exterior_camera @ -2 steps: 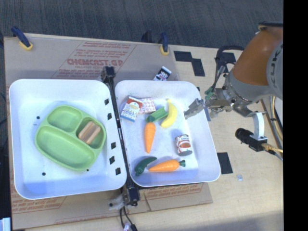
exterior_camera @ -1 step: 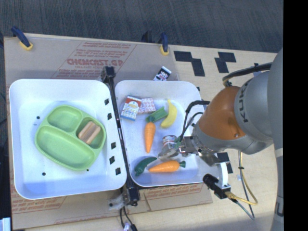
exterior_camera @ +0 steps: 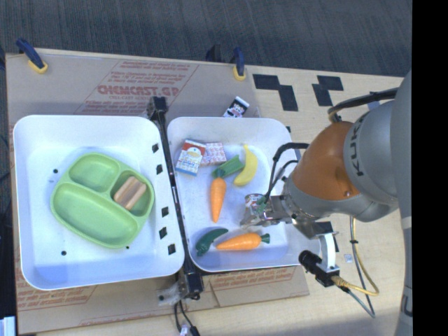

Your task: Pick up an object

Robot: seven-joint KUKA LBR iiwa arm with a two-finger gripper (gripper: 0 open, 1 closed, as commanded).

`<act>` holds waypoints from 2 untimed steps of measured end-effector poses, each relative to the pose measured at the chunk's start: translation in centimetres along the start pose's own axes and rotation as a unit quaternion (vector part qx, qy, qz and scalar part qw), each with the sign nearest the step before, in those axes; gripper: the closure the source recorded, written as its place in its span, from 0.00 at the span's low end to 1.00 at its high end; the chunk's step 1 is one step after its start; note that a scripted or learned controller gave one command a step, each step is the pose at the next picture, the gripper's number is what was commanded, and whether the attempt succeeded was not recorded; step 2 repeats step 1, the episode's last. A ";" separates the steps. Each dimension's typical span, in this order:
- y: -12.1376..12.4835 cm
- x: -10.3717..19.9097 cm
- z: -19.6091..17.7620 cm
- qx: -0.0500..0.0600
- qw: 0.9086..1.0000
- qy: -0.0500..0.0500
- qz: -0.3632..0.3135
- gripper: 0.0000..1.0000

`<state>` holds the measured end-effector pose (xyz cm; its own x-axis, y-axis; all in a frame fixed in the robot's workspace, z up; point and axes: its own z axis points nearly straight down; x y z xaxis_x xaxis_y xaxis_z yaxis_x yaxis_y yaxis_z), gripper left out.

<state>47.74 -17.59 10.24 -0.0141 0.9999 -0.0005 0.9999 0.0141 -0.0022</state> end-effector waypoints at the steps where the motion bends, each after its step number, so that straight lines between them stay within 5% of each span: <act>1: 0.0 -0.7 -9.5 -0.002 1.000 0.000 0.004 1.00; 2: 0.0 -0.7 -9.5 -0.002 1.000 0.000 0.004 1.00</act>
